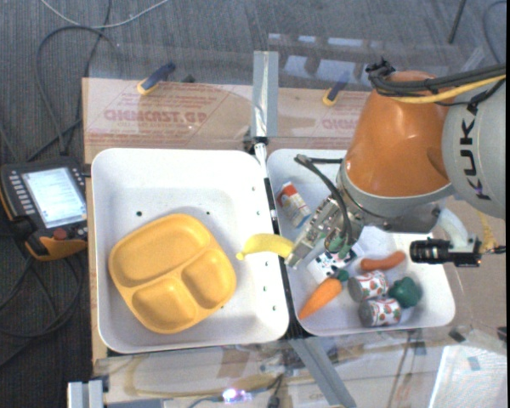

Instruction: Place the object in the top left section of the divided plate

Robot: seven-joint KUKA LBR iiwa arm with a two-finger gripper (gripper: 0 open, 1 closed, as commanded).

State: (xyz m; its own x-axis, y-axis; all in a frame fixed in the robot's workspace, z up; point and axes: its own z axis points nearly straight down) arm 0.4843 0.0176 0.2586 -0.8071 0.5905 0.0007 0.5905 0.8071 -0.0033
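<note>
Because the little yellow banana (268,246) looks light, smooth and stiff like a toy, the fingers (304,249) pinching its right end over the left bin (153,164), just beside the yellow plate (172,272), could let it slip.

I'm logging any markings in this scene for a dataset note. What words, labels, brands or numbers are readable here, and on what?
"KU": large dark letters on the grey arm, cut off at the edge.
Reddish print on the cardboard sheet: appears mirrored, too faint to read.
Screen of the handheld pendant: lit, text too small to read.
Labels on the two small cans: too blurred to read.
</note>
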